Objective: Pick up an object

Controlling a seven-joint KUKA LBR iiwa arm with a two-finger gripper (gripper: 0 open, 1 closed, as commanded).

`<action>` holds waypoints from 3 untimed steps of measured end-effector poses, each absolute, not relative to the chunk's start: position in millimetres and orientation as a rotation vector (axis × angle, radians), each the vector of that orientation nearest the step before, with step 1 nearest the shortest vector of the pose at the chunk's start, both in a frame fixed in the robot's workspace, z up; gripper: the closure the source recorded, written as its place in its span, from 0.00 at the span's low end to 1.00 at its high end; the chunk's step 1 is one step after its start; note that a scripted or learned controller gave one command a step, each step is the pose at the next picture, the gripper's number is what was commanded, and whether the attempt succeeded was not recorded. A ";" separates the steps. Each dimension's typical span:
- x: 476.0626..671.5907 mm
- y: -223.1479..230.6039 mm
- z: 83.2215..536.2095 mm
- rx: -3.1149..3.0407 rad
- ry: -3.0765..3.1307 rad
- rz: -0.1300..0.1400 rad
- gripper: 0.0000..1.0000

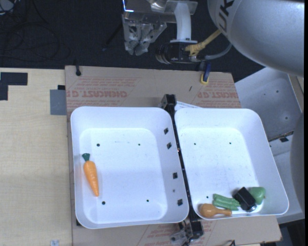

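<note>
cardboard (118, 88) printed "CHEMCZET G.P.", mirrored, carrot (91, 176)

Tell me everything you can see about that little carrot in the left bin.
The carrot looks like a small toy, probably plastic: a smooth orange body tapering to a point, with a short green top. It lies flat on the floor of the left bin, close to that bin's left wall, green end toward the far side of the bench and tip toward the near side. It is by itself; nothing but the bin touches it.
</note>
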State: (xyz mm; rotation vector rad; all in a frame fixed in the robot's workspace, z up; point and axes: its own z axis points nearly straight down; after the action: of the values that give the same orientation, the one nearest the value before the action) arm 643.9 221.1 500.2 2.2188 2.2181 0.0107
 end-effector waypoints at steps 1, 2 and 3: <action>642.6 243.9 371.9 2.224 2.230 -0.023 1.00; 642.8 196.1 293.7 2.229 2.220 -0.019 1.00; 623.2 236.8 345.6 2.216 2.227 0.002 1.00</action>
State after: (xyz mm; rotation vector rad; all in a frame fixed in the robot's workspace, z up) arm 623.2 236.8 345.6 2.2161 2.2268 0.0019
